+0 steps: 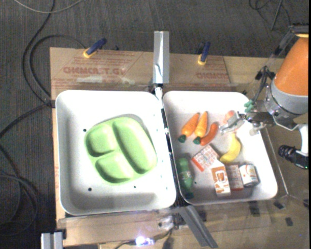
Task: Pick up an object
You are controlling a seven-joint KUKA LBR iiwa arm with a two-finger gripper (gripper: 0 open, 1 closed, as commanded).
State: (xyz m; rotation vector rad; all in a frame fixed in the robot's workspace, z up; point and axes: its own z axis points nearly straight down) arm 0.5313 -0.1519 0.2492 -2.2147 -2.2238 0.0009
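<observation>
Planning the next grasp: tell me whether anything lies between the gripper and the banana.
Nothing visible does. The gripper hangs over the right bin, and the banana lies just below it in the picture with bare bin floor between. The red chili pepper lies to the left and the small cartons beyond the banana.

Robotics lab: clamped cardboard bench (140, 71); loose floor cables (31, 45).

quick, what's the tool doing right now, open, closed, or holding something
Tool: over the right bin, just above the banana. Open or closed cannot be told from this view, and nothing is visibly held.
</observation>
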